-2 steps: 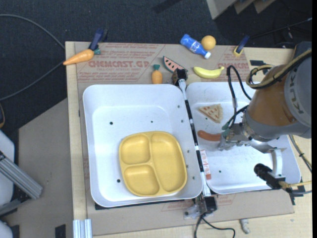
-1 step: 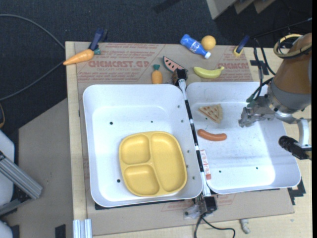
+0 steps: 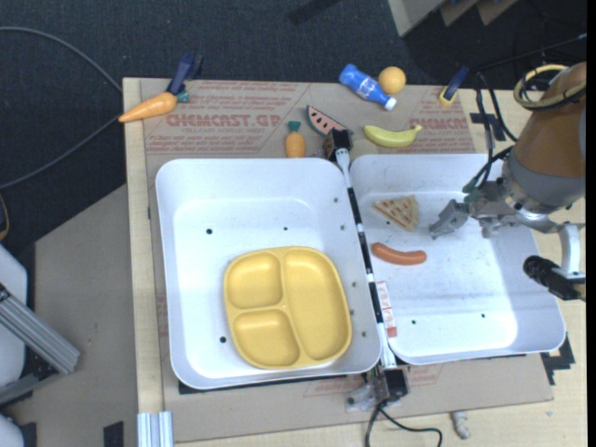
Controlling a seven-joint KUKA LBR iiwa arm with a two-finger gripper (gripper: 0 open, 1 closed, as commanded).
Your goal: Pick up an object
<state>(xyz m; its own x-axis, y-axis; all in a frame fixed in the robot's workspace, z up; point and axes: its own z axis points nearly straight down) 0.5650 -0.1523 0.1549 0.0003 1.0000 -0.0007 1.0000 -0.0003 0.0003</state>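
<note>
The right bin [image 3: 484, 329] holds a tan pizza-like wedge [image 3: 399, 211] near its back left and a red-orange sausage [image 3: 399, 255] just in front of it. My gripper [image 3: 466, 223] hangs over the same bin, just right of the wedge and above the sausage's right end. Its grey fingers [image 3: 445, 222] are spread apart, so it is open with nothing between them. One fingertip points toward the wedge, with a small gap left. In the left bin [image 3: 186, 203] lies a yellow divided plate [image 3: 287, 305].
Behind the bins on the bench lie a carrot [image 3: 147, 108], a small orange toy [image 3: 295, 144], a watermelon slice [image 3: 322, 119], a banana [image 3: 391, 136], a blue bottle [image 3: 365, 86] and an orange ball [image 3: 392, 79]. The arm's body [image 3: 549, 156] covers the right bin's back right corner.
</note>
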